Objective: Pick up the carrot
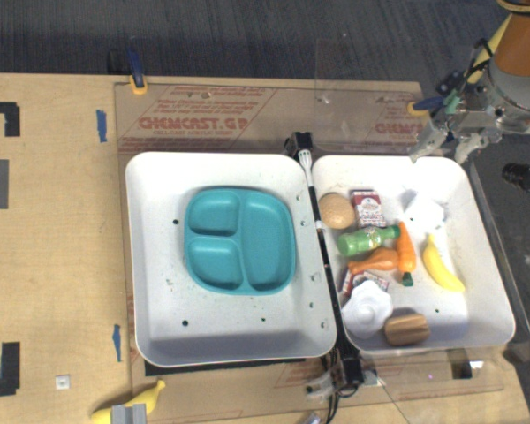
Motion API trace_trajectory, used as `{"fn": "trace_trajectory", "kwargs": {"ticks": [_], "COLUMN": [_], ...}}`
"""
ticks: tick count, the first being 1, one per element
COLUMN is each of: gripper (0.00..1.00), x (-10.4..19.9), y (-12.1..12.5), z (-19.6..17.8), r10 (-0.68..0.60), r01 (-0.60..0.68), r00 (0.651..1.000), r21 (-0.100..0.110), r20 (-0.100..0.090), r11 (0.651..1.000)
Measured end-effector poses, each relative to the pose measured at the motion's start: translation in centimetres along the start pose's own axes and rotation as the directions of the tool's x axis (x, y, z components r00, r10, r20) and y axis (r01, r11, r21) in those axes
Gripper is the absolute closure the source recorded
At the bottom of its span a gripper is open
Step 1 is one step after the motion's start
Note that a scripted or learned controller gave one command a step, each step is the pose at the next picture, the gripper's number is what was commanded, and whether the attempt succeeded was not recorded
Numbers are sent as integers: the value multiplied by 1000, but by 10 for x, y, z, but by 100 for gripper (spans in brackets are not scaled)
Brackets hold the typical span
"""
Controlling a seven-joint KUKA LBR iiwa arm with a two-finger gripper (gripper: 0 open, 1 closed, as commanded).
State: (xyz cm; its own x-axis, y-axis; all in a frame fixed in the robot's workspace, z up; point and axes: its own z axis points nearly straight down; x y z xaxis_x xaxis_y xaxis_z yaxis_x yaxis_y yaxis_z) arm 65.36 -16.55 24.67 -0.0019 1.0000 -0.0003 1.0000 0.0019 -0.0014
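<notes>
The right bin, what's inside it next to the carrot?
In the right bin, the carrot lies between a green bottle and a banana. An orange pepper touches its lower end. Whatever lies under these toys is covered.

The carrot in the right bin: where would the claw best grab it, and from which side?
Probably the carrot's orange middle, coming straight down from above. It lies flat and slim, pointing away from the camera, with the banana and green bottle close alongside, so fingers must straddle it carefully.
</notes>
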Motion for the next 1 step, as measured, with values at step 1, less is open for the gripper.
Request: {"fn": "trace_trajectory", "kwargs": {"ticks": [1], "gripper": [0], "x": [-6], "y": [-81], "z": [128], "r10": [70], "r01": [-70], "r00": [998], "r21": [14], "r20": [-3], "r11": [997]}}
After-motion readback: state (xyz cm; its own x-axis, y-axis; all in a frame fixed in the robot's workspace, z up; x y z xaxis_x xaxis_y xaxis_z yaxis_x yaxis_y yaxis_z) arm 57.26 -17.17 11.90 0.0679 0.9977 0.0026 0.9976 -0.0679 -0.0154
